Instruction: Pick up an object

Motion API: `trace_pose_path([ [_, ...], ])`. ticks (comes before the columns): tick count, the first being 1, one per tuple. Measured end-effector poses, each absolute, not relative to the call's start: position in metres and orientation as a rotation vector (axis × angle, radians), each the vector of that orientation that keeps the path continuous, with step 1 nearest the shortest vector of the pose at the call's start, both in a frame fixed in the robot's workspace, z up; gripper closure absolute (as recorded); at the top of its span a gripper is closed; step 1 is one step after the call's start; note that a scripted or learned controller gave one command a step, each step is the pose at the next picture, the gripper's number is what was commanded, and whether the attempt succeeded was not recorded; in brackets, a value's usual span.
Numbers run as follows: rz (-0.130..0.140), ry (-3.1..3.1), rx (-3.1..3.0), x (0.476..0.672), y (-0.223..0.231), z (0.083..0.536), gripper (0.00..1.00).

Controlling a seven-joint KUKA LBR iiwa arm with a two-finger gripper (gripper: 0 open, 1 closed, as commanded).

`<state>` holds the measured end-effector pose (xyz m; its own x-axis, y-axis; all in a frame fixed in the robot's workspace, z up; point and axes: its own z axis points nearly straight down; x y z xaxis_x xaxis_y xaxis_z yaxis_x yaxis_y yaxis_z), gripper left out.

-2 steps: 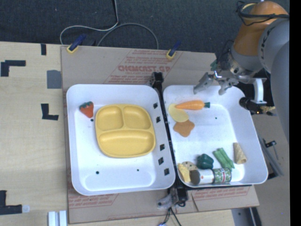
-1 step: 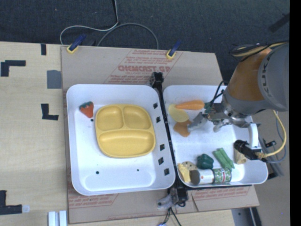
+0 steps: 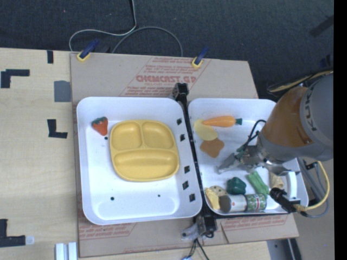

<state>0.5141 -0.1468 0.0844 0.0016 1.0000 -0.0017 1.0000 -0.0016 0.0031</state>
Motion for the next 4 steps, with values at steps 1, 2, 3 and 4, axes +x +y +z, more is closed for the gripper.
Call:
trace_pose_path([
  [1,0.005,2.213,2.214,0.486,-0.122,0.087,0.0],
  [2,0.008,2.222,2.215,0.486,-0.128,0.087,0.0],
  [3,0.007,2.217,2.215,0.487,-0.13,0.097,1.0],
  [4,0.005,2.218,2.217,0.486,-0.129,0.096,0.0],
])
